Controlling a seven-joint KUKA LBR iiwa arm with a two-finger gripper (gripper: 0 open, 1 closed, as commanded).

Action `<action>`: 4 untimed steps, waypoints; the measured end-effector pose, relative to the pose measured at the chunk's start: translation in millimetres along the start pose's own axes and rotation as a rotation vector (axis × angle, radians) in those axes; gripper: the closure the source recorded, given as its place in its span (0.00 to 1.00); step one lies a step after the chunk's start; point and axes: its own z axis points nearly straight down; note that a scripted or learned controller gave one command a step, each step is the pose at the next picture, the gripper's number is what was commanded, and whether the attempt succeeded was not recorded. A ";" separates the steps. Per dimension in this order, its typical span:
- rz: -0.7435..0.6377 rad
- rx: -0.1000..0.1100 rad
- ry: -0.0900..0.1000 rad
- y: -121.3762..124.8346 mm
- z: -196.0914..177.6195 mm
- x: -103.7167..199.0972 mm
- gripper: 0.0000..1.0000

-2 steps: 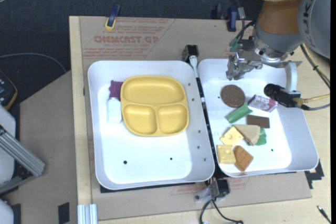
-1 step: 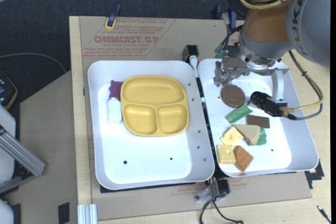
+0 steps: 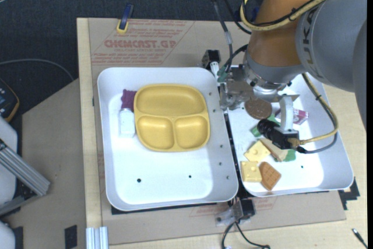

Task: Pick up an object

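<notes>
Far out on the bench's left rear edge, a small blue-and-yellow clip [image 3: 123, 20] sat on the cardboard sheet [image 3: 145, 44] with red lettering that lay under the bins. The left bin [image 3: 169, 186] held three things. A purple item [image 3: 126, 98] lay against the bin's left edge toward the rear, and a small white bottle [image 3: 126, 123] lay just in front of it, the two touching or nearly so. Beside them a yellow divided plate [image 3: 172, 116] lay flat across the rear half of that bin, one long compartment at the back and two smaller ones in front; the front half of the bin floor was bare white.

From where I stood the gripper [image 3: 230, 93] was down at the wall where the two bins met, at the right bin's left edge toward the rear. I could not make out whether it was released or clenched, and nothing showed in its grasp. The grey arm [image 3: 335, 32] with its orange band [image 3: 285, 17] hung over the rear of the right bin [image 3: 329, 175].

In that bin a brown disc [image 3: 258, 108] lay just beside the gripper. Toward the front left corner lay two pale yellow squares [image 3: 252, 171], close together, with a tan cracker [image 3: 269, 175] touching the nearer one. A green scrap [image 3: 290, 154] lay mid-bin, and a pink-and-white wrapper [image 3: 299, 116] lay further right and to the rear.
</notes>
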 end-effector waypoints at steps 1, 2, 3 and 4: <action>0.001 0.000 -0.001 -37.7 0.7 34.3 1.00; 0.003 -0.008 -0.002 -40.5 -13.0 38.6 1.00; 0.004 -0.008 -0.002 -26.2 -9.8 47.8 1.00; 0.006 -0.008 -0.002 -29.4 -13.7 46.5 1.00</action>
